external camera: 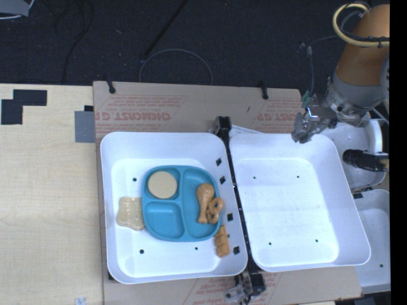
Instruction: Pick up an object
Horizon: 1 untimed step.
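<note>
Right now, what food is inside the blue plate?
The blue plate holds a round tan cookie in one compartment and brown pretzel-like pieces in another. Anything beneath them is hidden.

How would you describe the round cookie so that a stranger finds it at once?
Look in the left bin, at the blue tray in its middle. The cookie lies in the tray's upper left compartment. It alone is a flat, pale disc; the other pieces are knobbly or squarish.

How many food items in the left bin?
4. Round cracker and pretzel-like piece on the blue tray; pale piece off its left edge; brown piece off its lower right.
</note>
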{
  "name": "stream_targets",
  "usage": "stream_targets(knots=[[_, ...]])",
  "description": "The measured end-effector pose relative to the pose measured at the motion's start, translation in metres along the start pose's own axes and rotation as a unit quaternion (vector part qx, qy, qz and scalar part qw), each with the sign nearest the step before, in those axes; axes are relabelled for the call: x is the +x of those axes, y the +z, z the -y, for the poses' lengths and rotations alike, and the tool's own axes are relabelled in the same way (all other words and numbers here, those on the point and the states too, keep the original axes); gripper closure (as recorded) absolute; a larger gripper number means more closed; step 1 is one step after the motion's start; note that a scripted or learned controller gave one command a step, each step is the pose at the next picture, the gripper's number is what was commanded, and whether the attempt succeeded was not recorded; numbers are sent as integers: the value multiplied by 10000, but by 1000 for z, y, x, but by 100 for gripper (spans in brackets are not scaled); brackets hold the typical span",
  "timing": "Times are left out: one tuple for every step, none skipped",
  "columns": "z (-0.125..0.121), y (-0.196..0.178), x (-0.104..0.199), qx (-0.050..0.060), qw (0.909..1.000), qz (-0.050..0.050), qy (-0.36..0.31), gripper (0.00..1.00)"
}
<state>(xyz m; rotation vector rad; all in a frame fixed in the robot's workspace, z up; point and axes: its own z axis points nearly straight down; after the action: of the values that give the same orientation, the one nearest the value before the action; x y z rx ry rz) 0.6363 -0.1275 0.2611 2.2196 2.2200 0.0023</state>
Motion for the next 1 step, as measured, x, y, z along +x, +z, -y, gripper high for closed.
stream_targets(knots=[[0, -36, -2, 2, 10000, -1, 0, 100]])
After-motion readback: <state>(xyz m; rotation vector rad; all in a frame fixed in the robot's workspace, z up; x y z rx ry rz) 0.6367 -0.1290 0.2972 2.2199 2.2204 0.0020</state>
